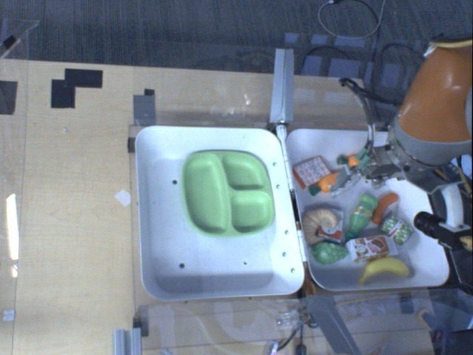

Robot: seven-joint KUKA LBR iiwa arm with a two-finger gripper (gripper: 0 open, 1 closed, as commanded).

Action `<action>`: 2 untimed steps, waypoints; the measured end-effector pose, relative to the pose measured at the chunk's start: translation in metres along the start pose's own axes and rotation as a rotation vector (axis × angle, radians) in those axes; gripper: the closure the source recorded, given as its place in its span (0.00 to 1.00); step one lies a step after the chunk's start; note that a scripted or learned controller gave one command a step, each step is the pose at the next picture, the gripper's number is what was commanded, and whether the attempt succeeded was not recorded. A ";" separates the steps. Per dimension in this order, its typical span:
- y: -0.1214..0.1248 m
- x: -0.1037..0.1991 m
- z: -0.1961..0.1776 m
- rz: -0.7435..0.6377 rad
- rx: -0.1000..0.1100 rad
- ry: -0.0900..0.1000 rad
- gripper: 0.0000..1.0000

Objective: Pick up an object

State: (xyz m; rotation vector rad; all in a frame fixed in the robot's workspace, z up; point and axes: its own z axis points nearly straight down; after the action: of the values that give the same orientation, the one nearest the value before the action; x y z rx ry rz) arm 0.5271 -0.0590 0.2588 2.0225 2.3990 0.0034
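Observation:
The right bin (436, 268) holds several small items. Among them are a red and white box (310, 170), an orange carrot (327, 183), a green bottle (361, 214), a tan bun (320, 220), a green vegetable (329, 253), a small carton (368, 248) and a yellow banana (384, 269). My gripper (349, 176) hangs low over the bin's back part, right beside the carrot and just right of the box. The wrist and orange band (442, 87) rise behind it to the right. I see nothing lifted clear of the bin.
The left bin (159, 272) carries a green divided tray (225, 191). A metal post (281, 87) stands between the bins at the back. A red-orange item (384, 205) and a green can (399, 230) lie near the right bin's right side. Cables trail behind the arm.

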 end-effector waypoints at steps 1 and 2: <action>0.021 -0.032 0.138 -0.030 0.000 0.001 0.00; -0.020 -0.067 0.164 -0.047 -0.001 0.001 0.00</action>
State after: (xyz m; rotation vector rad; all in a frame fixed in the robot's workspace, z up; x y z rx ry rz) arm 0.5195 -0.1282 0.0947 1.9652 2.4456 0.0053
